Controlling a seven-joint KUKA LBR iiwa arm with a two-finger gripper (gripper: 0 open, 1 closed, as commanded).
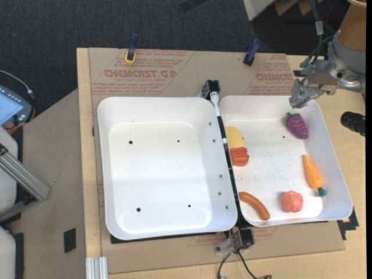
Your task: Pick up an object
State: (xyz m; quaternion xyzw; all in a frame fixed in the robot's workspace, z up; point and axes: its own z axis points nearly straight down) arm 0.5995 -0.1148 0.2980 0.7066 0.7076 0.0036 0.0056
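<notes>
The right bin (273, 112) holds several toy foods: a purple grape bunch (297, 125), an orange carrot (312, 174), a red tomato-like ball (292, 201), an orange sausage (254, 205), and a yellow piece (233, 136) with a red piece (239, 156) against the bin's left wall. My gripper (299, 97) hangs over the bin's far right corner, just above and behind the grapes. Nothing shows between its fingers.
The left bin (157, 167) lies beside the right one, with a black divider strip (221, 150) between them. Both rest on a cardboard sheet (151, 68) held by a yellow clamp (131, 54) and a blue clamp (251, 52).
</notes>
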